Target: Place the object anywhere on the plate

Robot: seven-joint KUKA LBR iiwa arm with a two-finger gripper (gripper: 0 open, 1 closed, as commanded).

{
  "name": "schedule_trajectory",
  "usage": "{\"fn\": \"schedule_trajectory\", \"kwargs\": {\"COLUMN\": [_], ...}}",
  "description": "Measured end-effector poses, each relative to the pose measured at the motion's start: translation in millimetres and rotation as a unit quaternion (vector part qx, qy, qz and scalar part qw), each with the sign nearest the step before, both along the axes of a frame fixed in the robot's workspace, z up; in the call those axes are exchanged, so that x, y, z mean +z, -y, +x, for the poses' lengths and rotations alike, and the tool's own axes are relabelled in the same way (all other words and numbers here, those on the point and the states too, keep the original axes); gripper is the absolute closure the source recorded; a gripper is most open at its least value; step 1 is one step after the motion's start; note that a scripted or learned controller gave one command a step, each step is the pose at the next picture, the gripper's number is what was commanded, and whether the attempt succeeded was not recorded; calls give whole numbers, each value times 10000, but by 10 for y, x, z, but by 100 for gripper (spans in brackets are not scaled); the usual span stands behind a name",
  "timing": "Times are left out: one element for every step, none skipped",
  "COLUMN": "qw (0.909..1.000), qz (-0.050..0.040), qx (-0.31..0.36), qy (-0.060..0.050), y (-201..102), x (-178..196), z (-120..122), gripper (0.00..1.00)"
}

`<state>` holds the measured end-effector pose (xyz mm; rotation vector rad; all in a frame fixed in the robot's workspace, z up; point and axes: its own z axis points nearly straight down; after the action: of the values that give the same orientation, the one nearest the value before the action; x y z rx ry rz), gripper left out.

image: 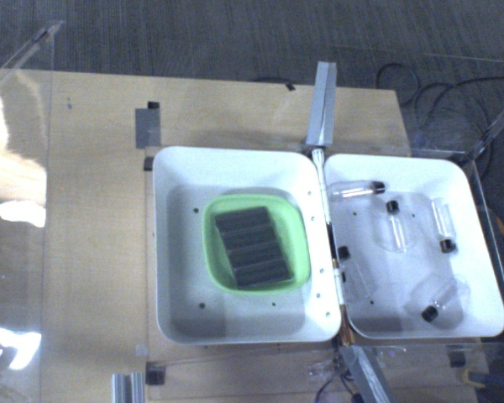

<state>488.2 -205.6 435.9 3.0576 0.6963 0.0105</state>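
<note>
The dark ridged block (252, 248) already rests on my green plate (212, 259); my pincer's state I cannot tell.

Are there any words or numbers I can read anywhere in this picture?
None: no words, labels, brands or numbers can be read here.
The green plate and the dark ridged block on it carry no writing.
The clear tubes with black caps in the right bin are too small and blurred to tell.

Dark grey carpet floor (193, 23), pale wooden bench top (76, 225), glare patches at left, black cables (420, 91) at upper right
</note>
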Motion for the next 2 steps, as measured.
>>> {"fn": "schedule_trajectory", "kwargs": {"qw": [9984, 9950], "qz": [4, 7], "qx": [-572, -1000], "qy": [5, 8], "y": [1, 1], "x": [1, 1], "z": [0, 1], "gripper": [0, 0]}}
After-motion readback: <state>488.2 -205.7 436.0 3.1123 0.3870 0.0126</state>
